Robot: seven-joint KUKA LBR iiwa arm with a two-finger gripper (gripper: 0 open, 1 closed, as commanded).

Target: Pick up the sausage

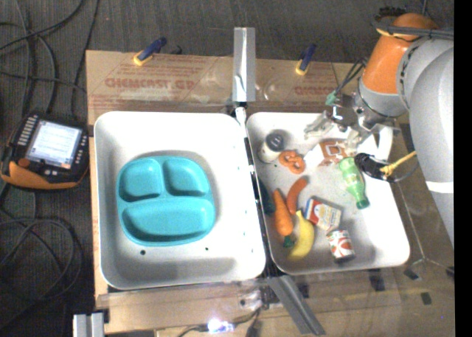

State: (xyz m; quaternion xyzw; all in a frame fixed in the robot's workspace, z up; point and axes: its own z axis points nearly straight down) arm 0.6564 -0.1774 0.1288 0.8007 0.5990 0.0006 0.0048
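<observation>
The sausage [296, 189] is a reddish-brown link lying at a slant in the middle of the right bin [394, 251], with its lower end next to the carrot [282, 214]. My gripper [335, 133] hangs over the far part of that bin, up and to the right of the sausage and well apart from it. It is open with nothing between its fingers. Just below the gripper lies a small orange-and-white item [332, 153].
Around the sausage lie a pretzel [291, 160], a grey round lid [275, 140], a green bottle [354, 182], a small carton [322, 212], a banana [301, 238] and a can [340, 245]. The left bin [107, 129] holds a blue divided plate [167, 199].
</observation>
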